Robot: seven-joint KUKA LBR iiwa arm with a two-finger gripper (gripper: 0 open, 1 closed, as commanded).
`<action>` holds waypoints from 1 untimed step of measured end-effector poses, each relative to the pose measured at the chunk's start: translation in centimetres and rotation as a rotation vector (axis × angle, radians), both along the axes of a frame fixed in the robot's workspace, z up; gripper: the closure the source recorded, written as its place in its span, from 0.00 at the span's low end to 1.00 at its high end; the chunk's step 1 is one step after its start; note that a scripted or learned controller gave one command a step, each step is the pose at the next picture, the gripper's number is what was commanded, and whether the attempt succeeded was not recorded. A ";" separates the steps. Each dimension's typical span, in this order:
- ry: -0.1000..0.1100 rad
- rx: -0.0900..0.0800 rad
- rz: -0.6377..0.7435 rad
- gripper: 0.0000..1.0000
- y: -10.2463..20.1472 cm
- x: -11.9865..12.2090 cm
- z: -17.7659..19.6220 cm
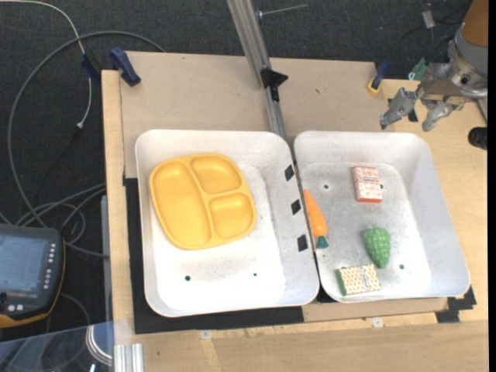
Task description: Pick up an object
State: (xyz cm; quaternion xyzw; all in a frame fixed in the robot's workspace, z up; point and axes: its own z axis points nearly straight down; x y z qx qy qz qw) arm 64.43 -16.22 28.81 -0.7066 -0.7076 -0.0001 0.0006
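The pincer [415, 113] is hovering above the bench [201, 91] just beyond the far rim of the right bin [442, 208], near the upper right of the view. Its two fingers [395, 111] are spreading apart, gripping nothing.

Inside the right bin, a small red and white box [366, 184] is lying toward the far side, a green bumpy object [377, 246] is sitting nearer the front, and a patterned tan box [359, 280] is resting by the front edge. An orange carrot [315, 215] is lying along the bin's left wall, beside the divide between the bins.

The left bin [155, 285] is carrying a yellow divided tray [202, 201], well apart from the pincer.
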 end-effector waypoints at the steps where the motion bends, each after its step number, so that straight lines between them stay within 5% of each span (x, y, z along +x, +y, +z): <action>1: 0.000 -0.001 0.000 0.00 0.0 0.0 0.0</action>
